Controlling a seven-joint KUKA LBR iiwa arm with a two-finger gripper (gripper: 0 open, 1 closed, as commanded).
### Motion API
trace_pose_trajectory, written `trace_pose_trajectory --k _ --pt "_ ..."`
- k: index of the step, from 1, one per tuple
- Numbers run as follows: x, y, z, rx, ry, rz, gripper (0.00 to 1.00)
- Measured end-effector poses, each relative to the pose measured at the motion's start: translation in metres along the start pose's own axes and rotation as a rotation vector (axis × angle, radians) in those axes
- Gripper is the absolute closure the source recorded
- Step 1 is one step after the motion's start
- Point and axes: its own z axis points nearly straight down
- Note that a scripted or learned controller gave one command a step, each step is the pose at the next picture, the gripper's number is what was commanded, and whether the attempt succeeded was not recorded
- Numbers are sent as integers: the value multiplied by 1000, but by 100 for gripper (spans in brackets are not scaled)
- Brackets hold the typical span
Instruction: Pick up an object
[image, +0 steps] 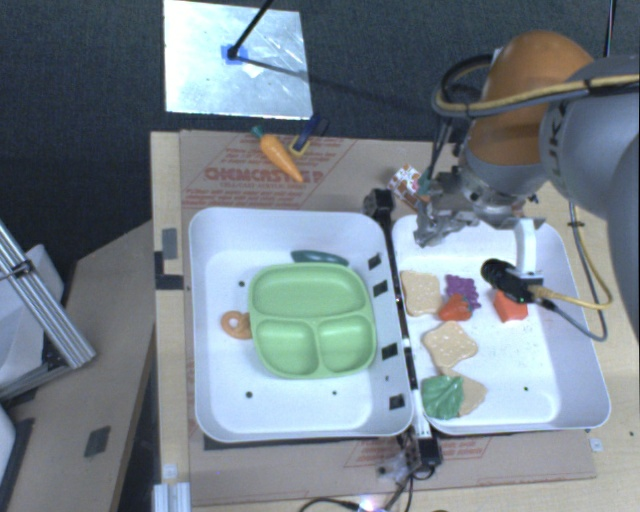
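Left bin (215, 400): green divided plate (308, 320) at centre, small orange ring (236, 324) touching its 9 o'clock edge. Toy carrot (279, 156) lies on the cardboard beyond the bin at 12 o'clock. Right bin (570, 390): bread slices (421, 292) (450, 345) at 9 o'clock, purple grapes (461, 287) and red piece (455, 309) near centre, green leaf (441, 396) at 7 o'clock, orange-red block (510, 307) at 3 o'clock. Gripper (435, 228) over the bin's 11 o'clock corner; grip state unreadable, nothing visibly held.
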Motion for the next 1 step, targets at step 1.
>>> trace_pose_trajectory --k 1 --pt "29 -16 11 2 -1 1 100"
